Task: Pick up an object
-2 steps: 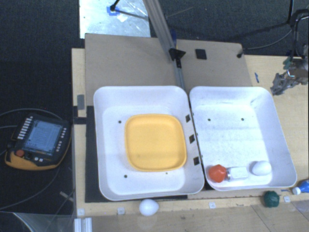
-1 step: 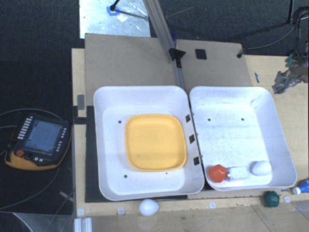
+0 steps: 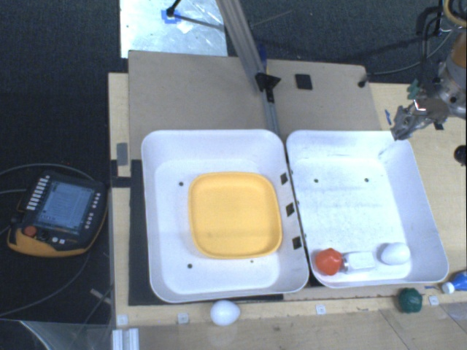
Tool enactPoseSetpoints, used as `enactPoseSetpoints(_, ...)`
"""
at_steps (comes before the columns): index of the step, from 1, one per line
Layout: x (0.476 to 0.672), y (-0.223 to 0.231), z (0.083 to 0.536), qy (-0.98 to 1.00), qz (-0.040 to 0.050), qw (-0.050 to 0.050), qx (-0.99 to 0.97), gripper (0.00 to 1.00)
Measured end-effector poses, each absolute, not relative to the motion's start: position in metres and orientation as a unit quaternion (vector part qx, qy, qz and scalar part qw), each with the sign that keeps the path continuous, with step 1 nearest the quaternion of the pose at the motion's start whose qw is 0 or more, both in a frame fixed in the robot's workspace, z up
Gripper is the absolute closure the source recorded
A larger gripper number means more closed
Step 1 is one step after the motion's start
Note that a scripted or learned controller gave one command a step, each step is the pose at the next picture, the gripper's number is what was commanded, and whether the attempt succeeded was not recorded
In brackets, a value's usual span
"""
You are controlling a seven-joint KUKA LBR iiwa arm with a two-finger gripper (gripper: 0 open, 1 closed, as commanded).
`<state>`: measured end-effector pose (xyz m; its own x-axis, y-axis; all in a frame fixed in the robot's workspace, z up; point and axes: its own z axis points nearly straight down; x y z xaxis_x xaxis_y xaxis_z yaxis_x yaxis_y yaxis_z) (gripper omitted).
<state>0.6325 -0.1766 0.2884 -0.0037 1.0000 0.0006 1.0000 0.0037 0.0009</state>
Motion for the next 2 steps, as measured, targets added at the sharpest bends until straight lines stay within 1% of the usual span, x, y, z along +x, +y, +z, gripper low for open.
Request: enactPoseSetpoints(2,0.643,-0.068,0.291,0.709,0.0008,0.0,0.705,1.0)
